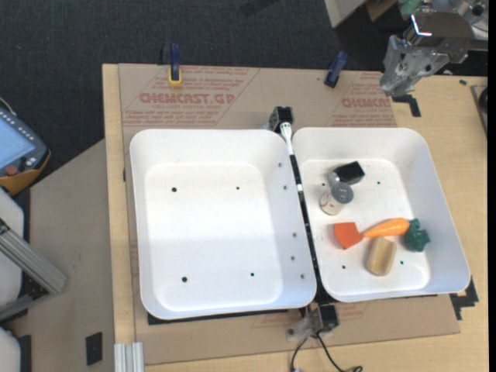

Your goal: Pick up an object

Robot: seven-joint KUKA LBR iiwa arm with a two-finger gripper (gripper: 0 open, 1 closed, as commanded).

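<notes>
Dark carpet surrounds the counter (232, 84), whose brown board top carries red lettering, partly covered by the two bins. At the upper right the pincer (403, 76) hangs above the board, outside the bins and just beyond the far rim of the right bin (434, 161). Its tips merge with grey metal and shadow, so I cannot tell whether it is released or clenched; nothing is seen between them. The arm above it is cut off by the top and right edges.

Inside the right bin lie the candidate objects, all well apart from the pincer. A small black block (349, 171) sits nearest the far side, touching or overlapping a grey round piece (339, 191); the boundary between them is hard to make out. Just beside that lies a pale disc-like item (329, 204) of unclear kind. Nearer the front, an orange-red block (346, 235) lies next to an orange carrot (386, 228), whose green top (417, 237) rests near the bin's right wall. A tan cylinder (380, 256) lies just below the carrot.

Adjoining on the left is the left bin (147, 231), showing a few dark dots. Two blue clamps (174, 59) grip the board's far edge. A blue-screened device (15, 149) is cut off at the left edge.
</notes>
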